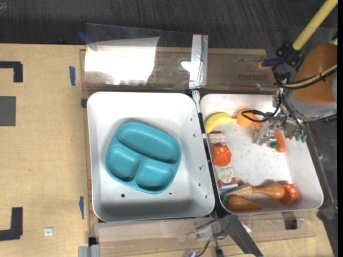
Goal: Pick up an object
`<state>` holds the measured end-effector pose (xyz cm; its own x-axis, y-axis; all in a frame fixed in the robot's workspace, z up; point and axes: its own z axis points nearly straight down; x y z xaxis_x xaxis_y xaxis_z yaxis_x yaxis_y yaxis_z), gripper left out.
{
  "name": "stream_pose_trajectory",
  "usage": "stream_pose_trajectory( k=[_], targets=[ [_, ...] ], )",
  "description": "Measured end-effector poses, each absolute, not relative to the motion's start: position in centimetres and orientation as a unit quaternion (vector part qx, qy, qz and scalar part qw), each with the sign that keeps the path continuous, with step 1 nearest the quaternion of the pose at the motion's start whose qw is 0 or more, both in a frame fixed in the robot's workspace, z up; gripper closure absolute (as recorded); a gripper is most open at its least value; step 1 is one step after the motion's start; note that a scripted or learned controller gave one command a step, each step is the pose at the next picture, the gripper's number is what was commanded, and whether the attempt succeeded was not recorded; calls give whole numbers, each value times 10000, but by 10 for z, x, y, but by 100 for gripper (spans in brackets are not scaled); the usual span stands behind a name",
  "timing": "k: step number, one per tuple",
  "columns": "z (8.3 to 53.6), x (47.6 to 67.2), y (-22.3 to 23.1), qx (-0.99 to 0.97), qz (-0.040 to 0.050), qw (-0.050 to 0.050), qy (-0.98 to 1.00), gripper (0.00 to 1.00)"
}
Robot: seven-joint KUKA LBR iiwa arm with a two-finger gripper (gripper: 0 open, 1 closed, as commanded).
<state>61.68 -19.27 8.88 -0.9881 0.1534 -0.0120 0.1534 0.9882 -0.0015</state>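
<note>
While the arm reaches into the right bin [300, 143], its hand [269, 134] hangs low over the white floor — whether it is spread or pressed together cannot be told. Just beside it lie a small orange piece [280, 144] and an orange ball [245, 118]; a yellow banana [216, 121] sits farther off. A clean pick likely means centring over one item and descending straight — not between them.

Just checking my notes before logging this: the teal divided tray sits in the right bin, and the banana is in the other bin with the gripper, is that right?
Not quite. The camera view shows the teal divided tray in the left bin, not the right. The banana does lie in the other bin, where the gripper is.
</note>
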Motion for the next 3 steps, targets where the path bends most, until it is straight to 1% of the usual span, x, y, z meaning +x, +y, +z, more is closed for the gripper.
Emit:
stream_pose_trajectory(
  k=[1,2,3],
  targets=[
    [88,618,-205,590,-9,58,9982,0],
    [89,641,-119,386,16,68,9992,0],
    [90,570,-133,45,-6,45,10000,0]
  ],
)
